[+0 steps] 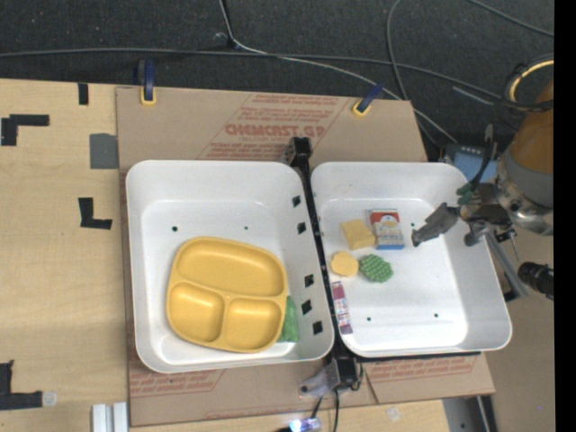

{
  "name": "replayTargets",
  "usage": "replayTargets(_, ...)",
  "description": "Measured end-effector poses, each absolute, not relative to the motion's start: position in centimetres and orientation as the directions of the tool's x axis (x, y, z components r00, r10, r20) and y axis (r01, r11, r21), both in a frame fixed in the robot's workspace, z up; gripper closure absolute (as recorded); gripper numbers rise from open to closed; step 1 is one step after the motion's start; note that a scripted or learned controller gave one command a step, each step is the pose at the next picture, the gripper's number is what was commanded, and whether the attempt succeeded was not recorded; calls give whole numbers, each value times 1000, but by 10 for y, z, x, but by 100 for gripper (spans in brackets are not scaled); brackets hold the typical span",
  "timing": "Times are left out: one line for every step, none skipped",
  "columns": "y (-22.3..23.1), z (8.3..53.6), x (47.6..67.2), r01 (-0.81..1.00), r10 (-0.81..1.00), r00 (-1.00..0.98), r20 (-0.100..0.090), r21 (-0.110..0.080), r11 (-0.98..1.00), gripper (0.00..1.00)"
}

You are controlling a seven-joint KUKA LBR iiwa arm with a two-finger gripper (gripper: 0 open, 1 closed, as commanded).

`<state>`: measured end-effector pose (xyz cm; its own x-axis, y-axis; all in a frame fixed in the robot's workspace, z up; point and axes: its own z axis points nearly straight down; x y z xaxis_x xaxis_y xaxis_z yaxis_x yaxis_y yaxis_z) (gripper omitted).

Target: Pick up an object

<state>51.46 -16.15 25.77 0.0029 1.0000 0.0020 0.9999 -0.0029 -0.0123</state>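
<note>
The right bin (450, 327) holds several small objects. A tan-yellow block (356, 235) lies beside a small red, white and blue box (387, 229). Just below them sit a round yellow piece (345, 265) and a green knobbly piece (377, 268). A thin pink-and-white bar (340, 306) lies along the bin's left wall. My gripper (453, 230) hovers over the right side of this bin, to the right of the box. It stands open, with one dark finger (432, 225) pointing towards the box and nothing between the fingers.
The left bin (148, 241) holds a large yellow divided tray (227, 293), with a green item (290, 322) wedged at its right edge. A black divider (310, 232) runs between the bins. Cables cross the dark backdrop behind the bench.
</note>
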Motion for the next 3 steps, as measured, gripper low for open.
replayTargets(-161, 263, 517, 1000, 1000, -1, 0, -1, 1, 0)
replayTargets(-164, 206, 516, 1000, 1000, 1, 1, -7, -1, 0)
replayTargets(-165, 161, 510, 1000, 1000, 0, 0, -6, 0, 0)
